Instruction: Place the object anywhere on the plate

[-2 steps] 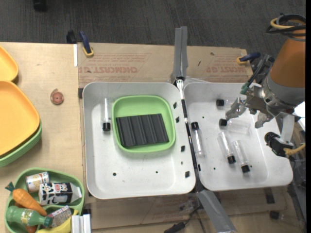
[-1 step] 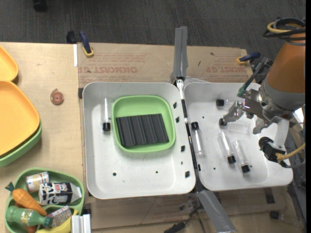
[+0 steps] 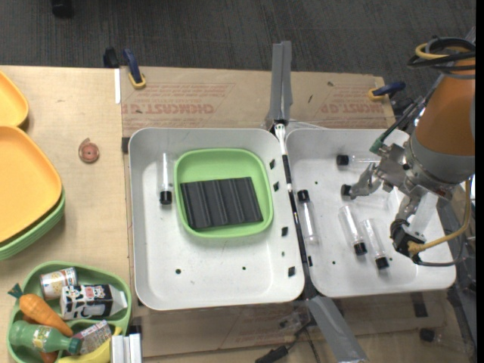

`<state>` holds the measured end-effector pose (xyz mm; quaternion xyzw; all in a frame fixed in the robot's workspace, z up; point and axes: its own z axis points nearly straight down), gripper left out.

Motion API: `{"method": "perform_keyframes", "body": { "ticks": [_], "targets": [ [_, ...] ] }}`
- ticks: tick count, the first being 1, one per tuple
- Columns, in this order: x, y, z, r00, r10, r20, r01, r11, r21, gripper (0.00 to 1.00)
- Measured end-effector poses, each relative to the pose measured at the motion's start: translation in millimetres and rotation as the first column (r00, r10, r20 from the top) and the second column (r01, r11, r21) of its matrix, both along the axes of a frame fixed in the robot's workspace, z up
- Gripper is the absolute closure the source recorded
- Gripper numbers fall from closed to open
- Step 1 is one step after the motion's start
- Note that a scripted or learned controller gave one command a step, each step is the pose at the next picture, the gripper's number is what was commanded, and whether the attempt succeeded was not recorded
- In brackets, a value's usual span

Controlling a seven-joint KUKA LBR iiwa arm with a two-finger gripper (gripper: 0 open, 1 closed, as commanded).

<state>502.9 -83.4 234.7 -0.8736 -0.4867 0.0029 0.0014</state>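
Two orange plates (image 3: 23, 180) sit stacked at the far left of the tan surface (image 3: 91, 104), with a green bowl of toy food (image 3: 64, 308) just below them. Dark grey carpet (image 3: 227, 13) runs behind. Next, the left bin (image 3: 144, 225) holds a green plate (image 3: 223, 193) carrying a black ridged block (image 3: 221, 202), a clear vial (image 3: 165, 180) beside it. Across the right bin (image 3: 333, 271) lie several more vials (image 3: 354, 231). Over its right side hangs the hand (image 3: 359, 187); it looks spread with nothing in it, though that is hard to judge.
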Motion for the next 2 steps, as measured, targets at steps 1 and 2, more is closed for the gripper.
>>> {"method": "perform_keyframes", "body": {
  "ticks": [1, 2],
  "targets": [
    [-11, 22, 10, 0.993, -0.121, 0.002, 0.121, 0.993, -0.001, 0.00],
    [-26, 44, 11, 0.935, -0.354, 0.000, 0.354, 0.935, -0.003, 0.00]
  ]
}}
